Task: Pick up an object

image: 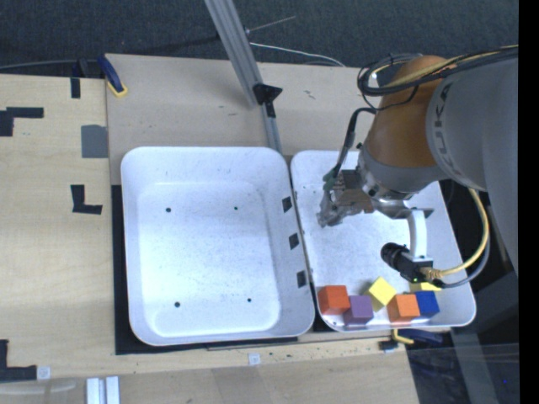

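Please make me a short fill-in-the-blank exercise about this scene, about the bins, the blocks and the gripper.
1. All the blocks lie in the ____ bin of this view.
2. The block between the purple block and the blue block, slightly behind them, is ____.
3. The gripper hangs over the ____ bin.
4. Two of the blocks share the colour ____.

Missing words: right; yellow; right; orange

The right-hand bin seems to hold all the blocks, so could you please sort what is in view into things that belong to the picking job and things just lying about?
For the job:
gripper, above the right bin
orange block
purple block
yellow block
second orange block
blue block

Lying about:
left bin
metal rail
black tape marks
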You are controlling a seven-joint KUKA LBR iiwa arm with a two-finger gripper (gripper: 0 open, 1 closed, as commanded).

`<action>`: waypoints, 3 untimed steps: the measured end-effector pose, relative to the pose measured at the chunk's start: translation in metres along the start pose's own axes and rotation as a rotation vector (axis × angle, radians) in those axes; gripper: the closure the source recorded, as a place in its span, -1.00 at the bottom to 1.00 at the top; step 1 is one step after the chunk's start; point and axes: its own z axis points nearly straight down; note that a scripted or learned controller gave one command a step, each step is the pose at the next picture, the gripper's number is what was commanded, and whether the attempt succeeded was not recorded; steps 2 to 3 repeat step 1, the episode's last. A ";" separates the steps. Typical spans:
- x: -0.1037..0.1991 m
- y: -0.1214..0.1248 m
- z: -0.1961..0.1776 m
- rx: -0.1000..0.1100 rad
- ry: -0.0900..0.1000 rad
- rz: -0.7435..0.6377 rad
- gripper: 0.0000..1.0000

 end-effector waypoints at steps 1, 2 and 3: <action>0.039 -0.030 0.022 0.003 0.000 0.001 1.00; 0.039 -0.030 0.022 0.003 0.000 0.001 1.00; 0.039 -0.030 0.022 0.003 0.000 0.001 1.00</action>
